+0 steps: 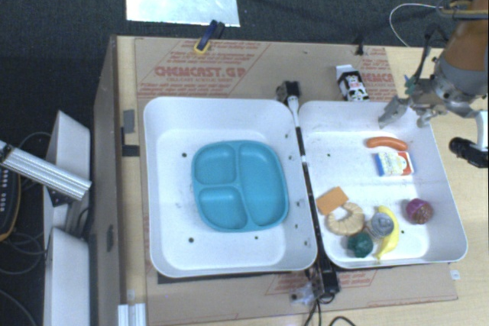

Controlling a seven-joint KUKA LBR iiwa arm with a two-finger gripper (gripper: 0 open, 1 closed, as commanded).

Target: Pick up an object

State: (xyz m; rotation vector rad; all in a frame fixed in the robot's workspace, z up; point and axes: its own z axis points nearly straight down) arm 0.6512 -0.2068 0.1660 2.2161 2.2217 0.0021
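The right bin [439,187] holds several small items: an orange sausage [386,142], a white carton with red and blue print [393,163], an orange cracker [332,200], a tan ring-shaped bagel [345,219], a grey lump [380,224], a yellow banana [390,236], a dark green piece [359,244] and a maroon ball [418,210]. My gripper [406,115] hangs over the bin's far right corner, just beyond the sausage. Its fingers [390,111] are spread open with nothing between them.
The left bin [172,126] holds a blue divided plate [239,185]. A small black-and-white box [351,83] and a yellow-tipped tool [206,38] lie on the cardboard behind the bins. The grey arm with its orange band [466,50] comes in from the upper right.
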